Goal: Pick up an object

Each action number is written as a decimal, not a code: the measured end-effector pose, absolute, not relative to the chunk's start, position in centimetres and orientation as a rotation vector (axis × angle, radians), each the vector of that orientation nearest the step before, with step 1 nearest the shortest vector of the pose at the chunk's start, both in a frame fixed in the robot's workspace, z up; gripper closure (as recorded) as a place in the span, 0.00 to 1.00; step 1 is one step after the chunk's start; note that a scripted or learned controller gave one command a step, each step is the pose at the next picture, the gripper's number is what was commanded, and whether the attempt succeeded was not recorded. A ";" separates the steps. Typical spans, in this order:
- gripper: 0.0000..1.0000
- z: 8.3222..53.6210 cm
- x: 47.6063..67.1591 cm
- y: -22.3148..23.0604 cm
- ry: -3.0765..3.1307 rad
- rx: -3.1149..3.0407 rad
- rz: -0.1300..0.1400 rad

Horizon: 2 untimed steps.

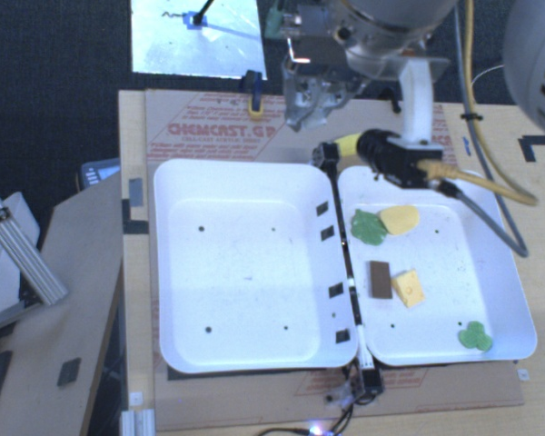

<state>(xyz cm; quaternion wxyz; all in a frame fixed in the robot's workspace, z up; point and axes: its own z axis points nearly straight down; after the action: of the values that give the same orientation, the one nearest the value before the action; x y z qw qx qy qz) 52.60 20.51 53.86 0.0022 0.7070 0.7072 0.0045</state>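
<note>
Green piece (475,336) near bin (518,334) corner

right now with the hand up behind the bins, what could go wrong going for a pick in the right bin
1. The green piece and the yellow oval piece lie touching, so a grasp there may catch both or push one aside.
2. The brown block sits right beside the yellow wedge; closing on one could knock the other.
3. The small green piece lies near the right bin front corner, where the wall may block the hand.
</note>
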 end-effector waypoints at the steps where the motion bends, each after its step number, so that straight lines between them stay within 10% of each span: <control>1: 1.00 53.4 59.2 13.0 2.211 2.226 0.002; 2: 1.00 50.3 62.9 2.5 2.208 2.230 -0.005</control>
<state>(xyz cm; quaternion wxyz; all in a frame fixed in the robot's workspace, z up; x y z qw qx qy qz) 62.92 2.48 50.31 0.0014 0.7106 0.7036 -0.0015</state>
